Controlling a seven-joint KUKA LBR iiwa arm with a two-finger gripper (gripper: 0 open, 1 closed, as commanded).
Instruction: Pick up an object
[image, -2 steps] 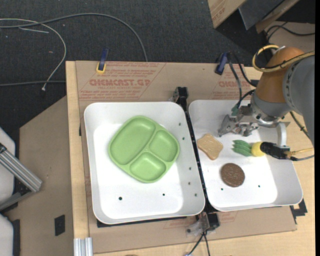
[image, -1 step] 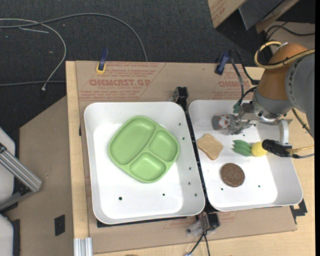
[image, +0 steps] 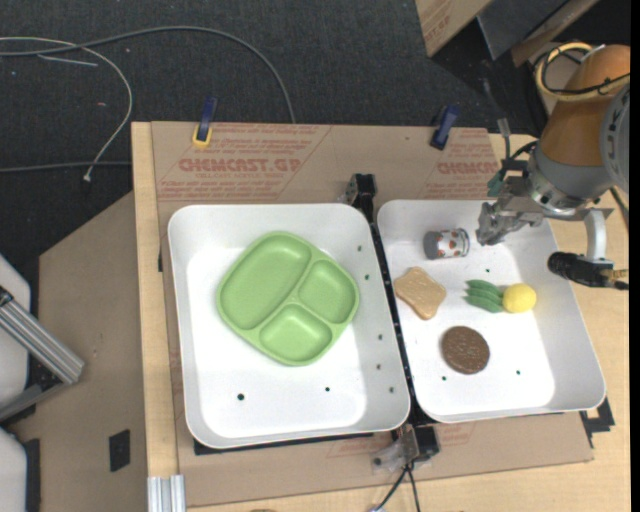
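While nothing is lifted yet, the gripper (image: 492, 228) hovers over the right bin's (image: 575, 350) far edge, just right of the small can (image: 446, 243). Fingers seemingly closed and empty, though blurred. Grasp and lift remain.

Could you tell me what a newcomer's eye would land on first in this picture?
Probably the bright green divided plate, alone in the left bin. Next, the gripper at the far edge of the right bin, beside a small can lying on its side.
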